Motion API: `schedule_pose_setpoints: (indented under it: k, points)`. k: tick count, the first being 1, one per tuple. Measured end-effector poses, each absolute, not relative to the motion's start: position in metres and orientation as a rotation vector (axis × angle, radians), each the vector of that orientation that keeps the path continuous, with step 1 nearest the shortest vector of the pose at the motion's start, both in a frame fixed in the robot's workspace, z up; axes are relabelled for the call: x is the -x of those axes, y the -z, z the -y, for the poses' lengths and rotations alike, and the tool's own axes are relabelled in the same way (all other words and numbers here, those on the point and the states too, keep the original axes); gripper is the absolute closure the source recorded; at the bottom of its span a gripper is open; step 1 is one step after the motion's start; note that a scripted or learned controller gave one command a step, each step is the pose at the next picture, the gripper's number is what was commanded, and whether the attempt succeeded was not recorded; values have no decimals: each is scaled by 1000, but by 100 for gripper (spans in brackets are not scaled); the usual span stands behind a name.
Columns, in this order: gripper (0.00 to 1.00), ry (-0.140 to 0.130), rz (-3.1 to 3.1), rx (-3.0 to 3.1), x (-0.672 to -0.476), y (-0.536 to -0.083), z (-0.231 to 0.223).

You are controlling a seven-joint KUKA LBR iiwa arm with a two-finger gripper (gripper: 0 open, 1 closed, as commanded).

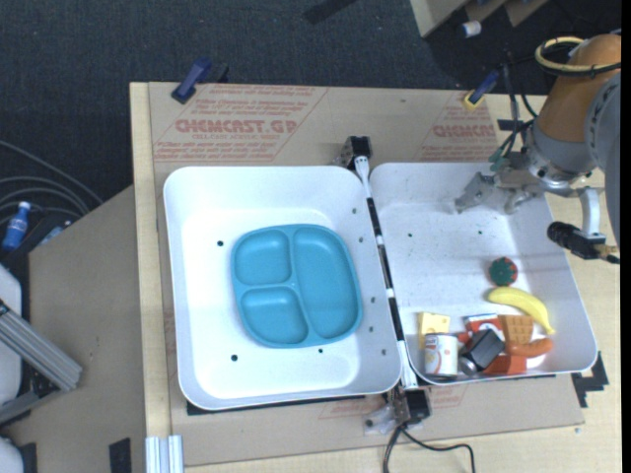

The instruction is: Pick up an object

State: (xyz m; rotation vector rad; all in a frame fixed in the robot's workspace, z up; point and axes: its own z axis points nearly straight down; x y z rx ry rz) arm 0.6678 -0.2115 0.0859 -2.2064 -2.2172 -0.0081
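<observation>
Near the lower right of the frame, a heap of small things is lying in the bottom corner of the right-hand shallow white plastic bin (434, 264): a curved yellow banana (521, 304) with a smooth skin, a small round green and red ball-like fruit (504, 268) just above it, a white cylindrical can (443, 354), a pale yellow block (433, 322), a dark boxy item (484, 347), and some orange and red pieces I cannot tell apart. Any of these could be the object I am meant to be lifting, and all are resting on the bin floor, so the pick is not yet done.

To the left, the other white bin (197, 264) is holding a glossy blue plastic plate with three compartments (295, 284).

Farther up, at the upper right of the right bin, my grey metal two-finger gripper (490, 193) is hanging over bare speckled floor, well apart from the heap. I am gripping nothing; how wide my grip is set, I cannot tell. Reaching the heap and closing are what is left.
</observation>
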Motion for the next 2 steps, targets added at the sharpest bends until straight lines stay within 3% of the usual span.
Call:
schedule_pose_setpoints:
  k: [2]
  points:
    - [0, 13, 2217, 2202, -667, -86, 214]
